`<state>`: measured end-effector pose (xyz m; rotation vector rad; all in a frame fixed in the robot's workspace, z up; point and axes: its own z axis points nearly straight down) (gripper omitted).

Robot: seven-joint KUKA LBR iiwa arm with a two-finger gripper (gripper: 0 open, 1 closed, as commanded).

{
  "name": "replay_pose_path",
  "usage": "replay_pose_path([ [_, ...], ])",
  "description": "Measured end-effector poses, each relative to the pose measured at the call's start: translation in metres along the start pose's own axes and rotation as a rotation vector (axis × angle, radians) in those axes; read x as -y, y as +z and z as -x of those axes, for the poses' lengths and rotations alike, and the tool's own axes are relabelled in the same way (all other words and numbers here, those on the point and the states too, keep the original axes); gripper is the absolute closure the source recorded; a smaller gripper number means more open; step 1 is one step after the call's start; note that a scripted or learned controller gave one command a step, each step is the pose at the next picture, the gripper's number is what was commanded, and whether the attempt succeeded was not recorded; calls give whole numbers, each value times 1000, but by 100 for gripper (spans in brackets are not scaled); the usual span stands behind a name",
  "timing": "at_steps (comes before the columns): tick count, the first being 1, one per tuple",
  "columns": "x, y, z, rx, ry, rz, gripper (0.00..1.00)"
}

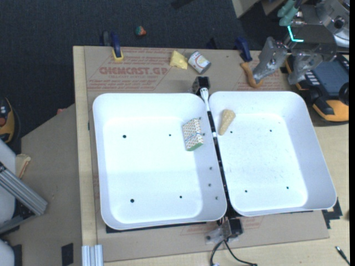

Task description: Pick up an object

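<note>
A small box (193,134) with a green and white pattern lies in the left bin (138,204), close to its right wall. A tan cone-shaped piece (226,121) rests in the right bin (277,198), near its upper left corner. My gripper (268,62) hangs beyond the far edge of the right bin, over the cardboard bench top, well away from both objects. Nothing shows in it.
On the cardboard behind the bins lie a yellow wedge (178,60), a small grey-white box (198,62) and an orange curved piece (249,75) just left of the gripper. Blue clamps (115,44) hold the board's far edge. A black clip (202,85) sits where the bins meet.
</note>
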<state>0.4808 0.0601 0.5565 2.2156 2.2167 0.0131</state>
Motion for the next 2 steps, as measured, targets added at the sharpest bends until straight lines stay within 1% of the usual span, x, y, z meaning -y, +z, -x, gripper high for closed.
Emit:
replay_pose_path([
  [1,-2,23,-120,0,-13,-17,0],
  [2,-2,21,-113,1,0,-13,0],
])
